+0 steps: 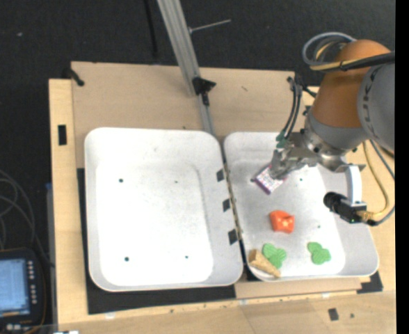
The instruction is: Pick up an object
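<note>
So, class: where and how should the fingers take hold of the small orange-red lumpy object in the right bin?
Probably from straight above, closing across the middle of the small orange-red lumpy object. It lies alone on the right white bin's floor, apart from its neighbours.

White bins (156,152) speckled with dark dots hold an orange piece (282,220), two green pieces (319,254), a purple-and-white packet (266,181).

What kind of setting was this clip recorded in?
Most likely a robotics lab bench built for grasping trials: two white bins on a wooden board, a grey-and-orange arm reaching over small toy-like objects, and a screen device nearby.
</note>
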Controlling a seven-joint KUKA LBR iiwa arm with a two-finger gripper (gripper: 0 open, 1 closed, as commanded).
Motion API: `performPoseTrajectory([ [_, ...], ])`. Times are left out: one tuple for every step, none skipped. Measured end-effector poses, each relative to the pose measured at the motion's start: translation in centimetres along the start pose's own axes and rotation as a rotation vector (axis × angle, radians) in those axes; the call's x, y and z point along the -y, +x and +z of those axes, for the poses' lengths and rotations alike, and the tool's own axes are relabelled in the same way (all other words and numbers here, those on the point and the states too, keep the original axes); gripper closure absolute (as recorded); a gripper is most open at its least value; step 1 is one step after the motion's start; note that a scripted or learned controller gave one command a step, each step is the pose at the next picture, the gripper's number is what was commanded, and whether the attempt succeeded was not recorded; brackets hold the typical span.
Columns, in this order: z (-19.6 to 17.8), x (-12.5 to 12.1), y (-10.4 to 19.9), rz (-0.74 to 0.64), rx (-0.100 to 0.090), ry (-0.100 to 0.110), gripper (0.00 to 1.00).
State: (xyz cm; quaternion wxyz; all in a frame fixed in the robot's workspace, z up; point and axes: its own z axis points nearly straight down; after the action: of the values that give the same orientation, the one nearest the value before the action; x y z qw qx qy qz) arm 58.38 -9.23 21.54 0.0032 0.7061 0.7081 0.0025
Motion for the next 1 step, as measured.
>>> performPoseTrajectory([
  [-4.36,-0.33,-0.1,-0.001,-0.001,0.002,1.0],
])
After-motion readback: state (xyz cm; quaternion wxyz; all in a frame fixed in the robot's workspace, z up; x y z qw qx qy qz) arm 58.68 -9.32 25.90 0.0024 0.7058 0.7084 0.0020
